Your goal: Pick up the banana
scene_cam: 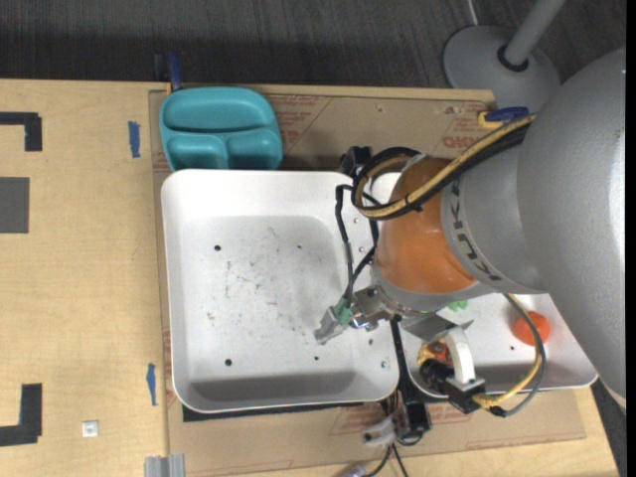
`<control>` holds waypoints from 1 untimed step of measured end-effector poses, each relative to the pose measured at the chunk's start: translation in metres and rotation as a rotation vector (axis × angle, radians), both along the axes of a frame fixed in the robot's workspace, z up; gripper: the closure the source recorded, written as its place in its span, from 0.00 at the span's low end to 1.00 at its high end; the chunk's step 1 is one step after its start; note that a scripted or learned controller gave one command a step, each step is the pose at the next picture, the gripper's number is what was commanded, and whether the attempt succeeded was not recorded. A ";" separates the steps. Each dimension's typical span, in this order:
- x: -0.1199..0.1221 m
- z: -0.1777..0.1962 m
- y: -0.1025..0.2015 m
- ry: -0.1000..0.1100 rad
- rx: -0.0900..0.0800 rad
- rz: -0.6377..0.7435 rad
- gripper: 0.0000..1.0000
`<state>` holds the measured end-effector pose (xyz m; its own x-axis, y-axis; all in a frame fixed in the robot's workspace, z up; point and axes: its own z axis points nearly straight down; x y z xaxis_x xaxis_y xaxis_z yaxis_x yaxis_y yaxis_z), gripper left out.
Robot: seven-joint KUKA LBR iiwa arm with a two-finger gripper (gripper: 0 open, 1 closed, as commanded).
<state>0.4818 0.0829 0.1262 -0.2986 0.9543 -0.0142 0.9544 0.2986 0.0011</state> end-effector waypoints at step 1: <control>0.000 -0.001 0.000 0.002 -0.002 0.068 0.00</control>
<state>0.4816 0.0832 0.1257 -0.3626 0.9318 -0.0154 0.9320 0.3626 -0.0019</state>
